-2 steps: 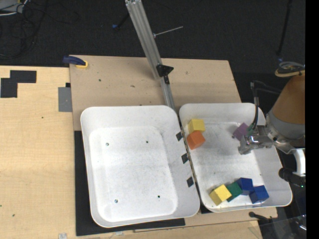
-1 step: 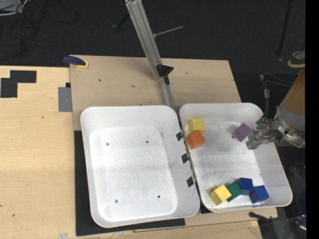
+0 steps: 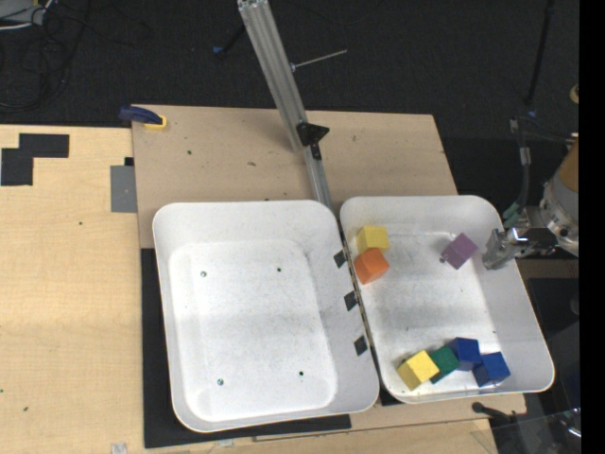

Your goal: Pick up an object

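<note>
Fingers point(image 3: 495, 252) at the far right, low over the right rim of the right bin; released or clenched cannot tell at this size, nothing seen between them. Then left to right: bench point(image 3: 66, 282) in pale wood with dark patches near its upper left edge. Small blue and yellow item point(image 3: 144, 116) lying at the back left corner of the brown board. Left bin point(image 3: 163, 223) white, speckled, sitting on a dark mat. Aluminium bar point(image 3: 279, 69) slanting down from the top centre to the seam between the bins, black bracket partway along. Right bin point(image 3: 430, 200) touching the left one, black clips along the shared edge. Yellow block point(image 3: 371, 237) near the upper left corner of the right bin, orange block point(image 3: 371, 267) just below and touching it. Second yellow block point(image 3: 417, 369), green block point(image 3: 444, 361) and two blue blocks point(image 3: 478, 360) bunched along the front edge of the right bin. Purple block point(image 3: 460, 251) alone near the right side, tilted, just left of the fingers, contact not clear. Grey arm point(image 3: 562, 218) entering from the right edge.
</note>
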Robot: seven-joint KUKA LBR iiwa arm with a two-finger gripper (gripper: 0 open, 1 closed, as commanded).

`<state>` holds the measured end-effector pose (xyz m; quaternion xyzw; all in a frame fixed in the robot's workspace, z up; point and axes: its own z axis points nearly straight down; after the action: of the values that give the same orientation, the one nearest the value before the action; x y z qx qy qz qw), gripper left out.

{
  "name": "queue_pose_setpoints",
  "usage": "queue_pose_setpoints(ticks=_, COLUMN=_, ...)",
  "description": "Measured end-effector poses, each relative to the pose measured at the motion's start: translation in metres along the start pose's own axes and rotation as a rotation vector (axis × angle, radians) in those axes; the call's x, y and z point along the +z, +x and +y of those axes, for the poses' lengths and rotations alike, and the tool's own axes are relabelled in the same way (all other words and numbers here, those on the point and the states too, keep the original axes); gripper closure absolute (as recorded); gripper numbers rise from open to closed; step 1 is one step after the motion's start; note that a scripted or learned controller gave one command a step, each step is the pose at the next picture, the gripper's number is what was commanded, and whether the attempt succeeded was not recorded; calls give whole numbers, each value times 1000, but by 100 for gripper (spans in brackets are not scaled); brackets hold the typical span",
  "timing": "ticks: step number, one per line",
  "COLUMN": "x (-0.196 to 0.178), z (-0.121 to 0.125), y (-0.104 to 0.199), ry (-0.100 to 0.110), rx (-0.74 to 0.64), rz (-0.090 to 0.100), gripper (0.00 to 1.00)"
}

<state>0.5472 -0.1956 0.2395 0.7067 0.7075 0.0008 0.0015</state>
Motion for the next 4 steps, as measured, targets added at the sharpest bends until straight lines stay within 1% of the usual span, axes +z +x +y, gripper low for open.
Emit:
queue_pose_setpoints(ticks=1, x=-7, z=0, y=58, ry=6, rx=-4, rz=4, gripper=100)
queue_pose_setpoints(ticks=2, x=-11, z=-4, y=113, ry=7, rx=-4, rz=5, gripper=100)
queue_pose_setpoints(ticks=3, x=2, z=-4, y=171, ry=8, rx=-4, rz=4, gripper=100)
queue_pose_setpoints(ticks=4, x=10, z=-8, y=222, ry=9, rx=-4, rz=4, gripper=100)
